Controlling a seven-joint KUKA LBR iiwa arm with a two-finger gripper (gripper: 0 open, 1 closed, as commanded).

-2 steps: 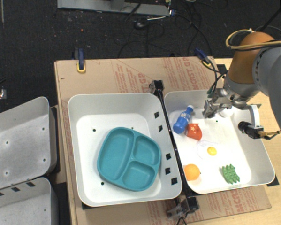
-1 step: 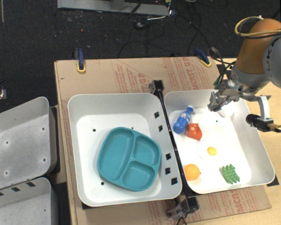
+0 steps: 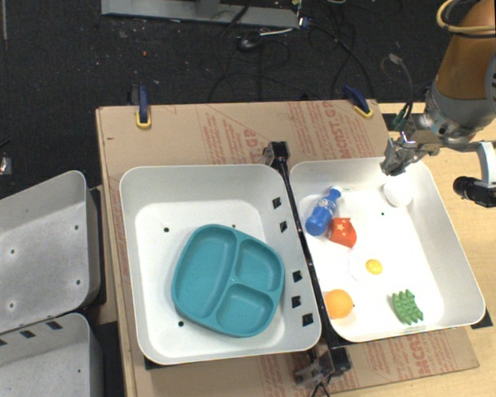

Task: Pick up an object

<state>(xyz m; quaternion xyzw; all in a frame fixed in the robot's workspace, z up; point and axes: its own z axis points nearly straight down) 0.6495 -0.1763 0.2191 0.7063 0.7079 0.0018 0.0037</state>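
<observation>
Objects for picking, listed left to right. Left bin [image 3: 140, 199]: one teal divided tray [image 3: 227, 279], lying flat near the middle, broad and shallow, poor for a two-finger pinch. Right bin [image 3: 450, 249]: blue bottle [image 3: 322, 212] on its side near the divider; red piece [image 3: 342, 232] touching or just beside it; yellow piece [image 3: 373, 267] alone on the floor; orange ball [image 3: 340, 303] near the front left corner; green ridged piece [image 3: 407, 306] toward the front; white rounded thing [image 3: 398, 193] by the far wall, hard to tell from the bin itself.

My gripper [image 3: 395, 162]: poised above the far right corner of the right bin, just over the white thing, nothing visibly between the fingers; spread or pressed together, I cannot tell.

Risks, as I judge them: a descent here could strike the bin wall or rim, since I am close to the corner; a white target against white plastic invites a miss; the ball would roll from a glancing touch.

Arm pose: I reach in from the right, orange band above the wrist, wrist angled downward toward the bin.
</observation>
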